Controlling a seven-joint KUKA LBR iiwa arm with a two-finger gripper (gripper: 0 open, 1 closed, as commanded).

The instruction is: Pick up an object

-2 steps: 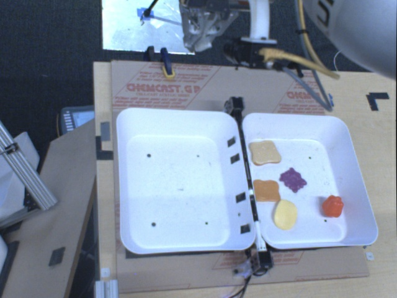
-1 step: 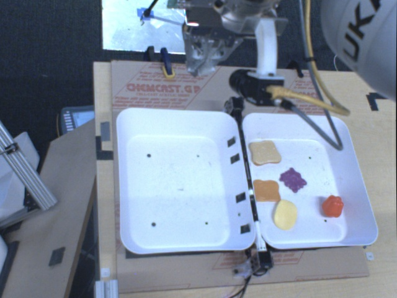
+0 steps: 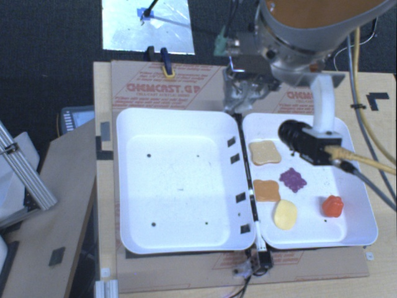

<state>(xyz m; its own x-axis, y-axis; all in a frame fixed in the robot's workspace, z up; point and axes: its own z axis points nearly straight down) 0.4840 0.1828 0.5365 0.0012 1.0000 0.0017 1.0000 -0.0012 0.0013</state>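
- The pincer (image 3: 240, 101) hangs at the far side of the worktop (image 3: 104, 197), over the back rims of the two bins, about where they meet.
- From here I cannot tell whether the pincer is open or closed, and I see nothing carried in it.
- To my eye the pick has not begun. This looks like the approach step, with the arm (image 3: 310, 11) high and no piece chosen.
- Everything there is to pick lies in the right bin (image 3: 310, 231), all of it flat on the floor of the bin.
- The count is five pieces, one of each kind:
  - one pale toast (image 3: 265, 152), nearest the pincer and close to the wall between the bins
  - one brown slab (image 3: 267, 190), just in front of the toast
  - one purple piece (image 3: 293, 179), beside the slab
  - one yellow oval (image 3: 285, 215), touching or almost touching the slab's near corner
  - one red piece (image 3: 332, 206), apart from the rest, toward the outer side
- There are two bins in all, the left bin (image 3: 180, 185) being the other.
- The next move, I'd judge, calls for swinging over the right bin, settling above one piece and coming straight down.
- The red piece stands clear of its neighbours and seems the easiest pick. The toast sits close to the wall, which could get in the way.
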